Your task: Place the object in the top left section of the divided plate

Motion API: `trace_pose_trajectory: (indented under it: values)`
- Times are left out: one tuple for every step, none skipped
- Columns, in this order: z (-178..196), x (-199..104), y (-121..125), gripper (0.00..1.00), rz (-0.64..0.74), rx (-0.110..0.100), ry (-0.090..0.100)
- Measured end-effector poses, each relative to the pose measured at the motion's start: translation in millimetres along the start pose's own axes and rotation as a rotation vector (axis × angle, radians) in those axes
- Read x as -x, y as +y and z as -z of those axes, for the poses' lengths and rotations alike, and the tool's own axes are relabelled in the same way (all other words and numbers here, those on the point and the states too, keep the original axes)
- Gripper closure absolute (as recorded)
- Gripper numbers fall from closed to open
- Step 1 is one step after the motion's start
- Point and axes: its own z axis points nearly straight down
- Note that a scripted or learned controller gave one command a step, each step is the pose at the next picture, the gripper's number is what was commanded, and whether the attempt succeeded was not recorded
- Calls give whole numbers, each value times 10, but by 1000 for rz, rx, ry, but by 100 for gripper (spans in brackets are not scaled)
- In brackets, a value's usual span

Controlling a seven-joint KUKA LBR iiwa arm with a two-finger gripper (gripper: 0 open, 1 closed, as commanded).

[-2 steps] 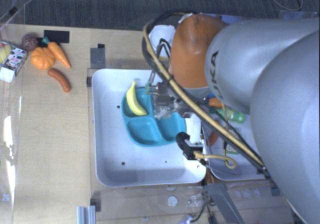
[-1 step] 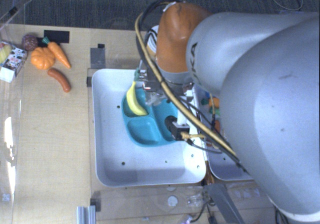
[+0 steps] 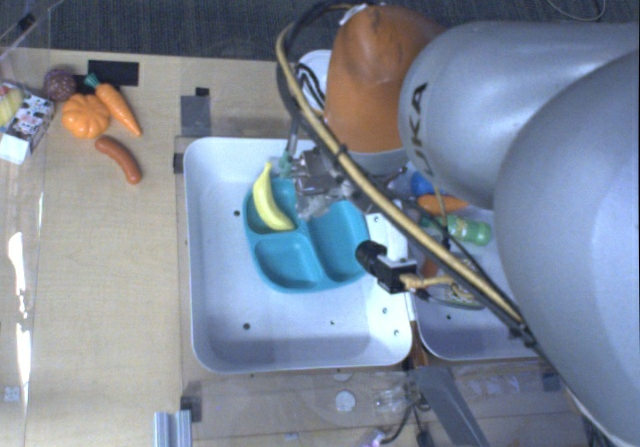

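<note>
A blue divided plate point(image 3: 305, 250) lies in the left white bin point(image 3: 220, 265). A yellow banana point(image 3: 266, 202) rests in the plate's top left section, curving along its outer rim. My gripper point(image 3: 308, 178) hangs just above the plate's upper edge, right beside the banana's upper end. The grey arm and its orange band point(image 3: 375, 75) hide much of the wrist.
The right bin point(image 3: 450, 335) holds several items, among them an orange piece point(image 3: 441, 203) and a green one point(image 3: 468, 230), mostly under the arm. On the bench at far left lie a toy pumpkin point(image 3: 84, 115), a carrot point(image 3: 120, 107) and a sausage point(image 3: 120, 159).
</note>
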Motion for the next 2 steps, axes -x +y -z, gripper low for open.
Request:
trace_pose_trajectory:
  values:
    - [-57,58,-459,100,45,-1,0]
    - [-413,204,-122,100,269,-1,0]
